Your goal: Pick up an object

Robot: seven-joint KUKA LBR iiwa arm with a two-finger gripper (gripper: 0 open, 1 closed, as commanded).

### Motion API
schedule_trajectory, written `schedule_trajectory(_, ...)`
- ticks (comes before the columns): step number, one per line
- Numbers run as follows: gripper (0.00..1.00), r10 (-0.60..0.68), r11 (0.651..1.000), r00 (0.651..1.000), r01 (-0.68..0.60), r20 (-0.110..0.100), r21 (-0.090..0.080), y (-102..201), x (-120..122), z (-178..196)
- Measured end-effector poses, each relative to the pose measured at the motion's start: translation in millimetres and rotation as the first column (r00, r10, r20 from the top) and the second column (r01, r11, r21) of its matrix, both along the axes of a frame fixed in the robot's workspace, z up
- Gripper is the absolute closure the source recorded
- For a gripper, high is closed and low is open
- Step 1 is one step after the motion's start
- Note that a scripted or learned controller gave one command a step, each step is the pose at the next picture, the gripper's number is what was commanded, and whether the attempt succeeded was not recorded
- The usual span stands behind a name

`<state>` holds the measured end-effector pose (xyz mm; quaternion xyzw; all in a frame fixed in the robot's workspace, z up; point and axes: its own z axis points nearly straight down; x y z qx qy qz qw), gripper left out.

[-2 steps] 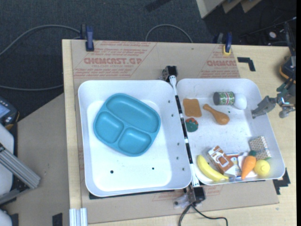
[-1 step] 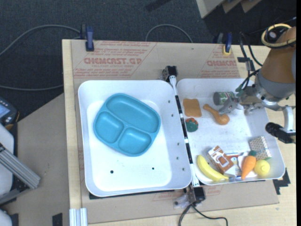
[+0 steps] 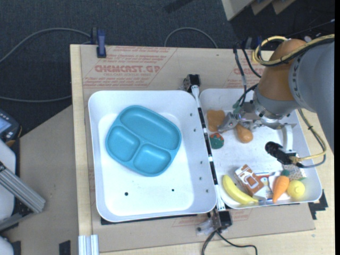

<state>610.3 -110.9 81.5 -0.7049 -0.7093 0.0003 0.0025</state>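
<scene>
Nearest me, along the 6 o'clock edge of the right-hand shallow white bin (image 3: 239,155), a yellow plastic banana (image 3: 236,191) is lying beside a small white-and-orange carton (image 3: 249,179). An orange toy carrot (image 3: 279,187) and a round yellow lemon (image 3: 296,189) are crowding in toward 4 o'clock. These 4 are sitting packed together, so I am judging them a poor choice for a clean grab.

Further in, at 9 o'clock by the bin's left wall, a small teal-green lump (image 3: 216,139) is sitting alone. Beyond it, a brown oval potato-like piece (image 3: 244,134) is resting near the bin's middle, and a tan rounded bread-like piece (image 3: 214,119) is sitting at 10 o'clock.

The grey gripper (image 3: 234,122) is hanging low between these 2, with the tan piece at its 9 o'clock and the brown oval at its 5 o'clock. I cannot tell whether its jaws are standing wide or narrow, and nothing is showing as held.

To my eye the brown oval is the safer target, since the tan piece is sitting close to the wall. Doing it well is likely meaning centring squarely over 1 piece, closing across its short side, and lifting straight up.
</scene>
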Motion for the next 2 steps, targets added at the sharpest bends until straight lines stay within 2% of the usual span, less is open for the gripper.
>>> schedule_trajectory(1, 1.00, -0.005, 1.000, 1.000, 0.005, 0.006, -0.002, -3.9, 0.8, 14.4)
schedule_trajectory(2, 1.00, 0.002, 1.000, 1.000, -0.002, 0.014, -0.002, 72.1, 21.8, 109.5)
